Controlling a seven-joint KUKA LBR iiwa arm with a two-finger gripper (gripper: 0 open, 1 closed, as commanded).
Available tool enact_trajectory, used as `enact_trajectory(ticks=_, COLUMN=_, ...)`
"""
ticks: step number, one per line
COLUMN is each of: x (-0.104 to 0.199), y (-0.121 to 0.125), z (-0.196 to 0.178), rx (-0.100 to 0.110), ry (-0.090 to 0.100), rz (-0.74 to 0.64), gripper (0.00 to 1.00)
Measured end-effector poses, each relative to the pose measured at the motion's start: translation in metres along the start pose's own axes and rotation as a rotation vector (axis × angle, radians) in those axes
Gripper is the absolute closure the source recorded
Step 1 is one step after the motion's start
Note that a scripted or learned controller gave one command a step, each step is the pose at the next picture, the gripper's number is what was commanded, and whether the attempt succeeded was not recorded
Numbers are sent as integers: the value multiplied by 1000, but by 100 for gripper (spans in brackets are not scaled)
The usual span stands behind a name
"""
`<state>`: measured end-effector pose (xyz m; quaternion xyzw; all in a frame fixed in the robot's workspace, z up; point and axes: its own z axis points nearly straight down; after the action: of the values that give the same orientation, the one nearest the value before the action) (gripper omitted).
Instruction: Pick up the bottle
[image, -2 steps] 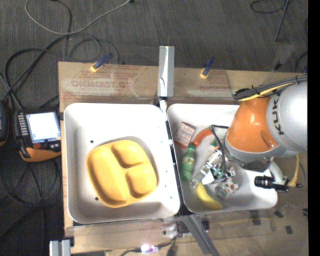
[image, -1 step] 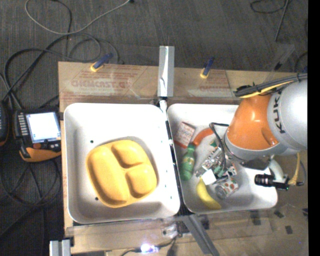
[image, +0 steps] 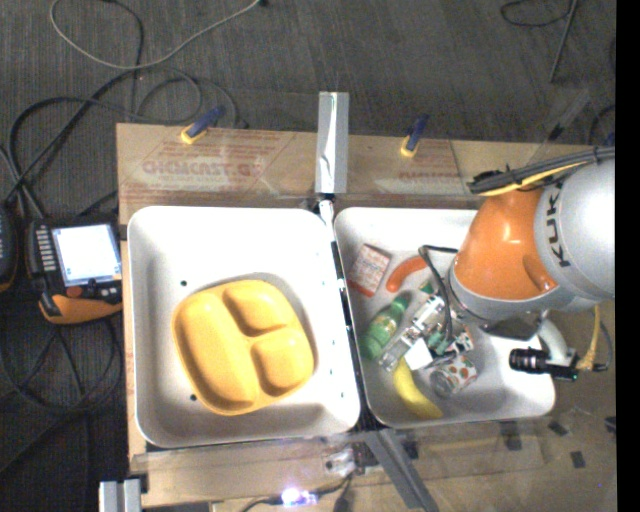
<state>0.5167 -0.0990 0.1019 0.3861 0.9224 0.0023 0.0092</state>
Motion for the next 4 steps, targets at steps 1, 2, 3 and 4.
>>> enact_trajectory(ticks=1, x=-32, y=-41, z=10, rx=-1, ry=6, rz=209, gripper=0)
enact_trajectory(ticks=2, x=-75, y=-6, z=-60, rx=16, ry=11, rz=341, gripper=0)
enact_trajectory(ticks=3, x=-73, y=18, z=13, rx=10, ry=5, rz=589, gripper=0)
enact_trajectory(ticks=4, x=-74, y=19, z=2, rx=8, ry=0, rz=587, gripper=100)
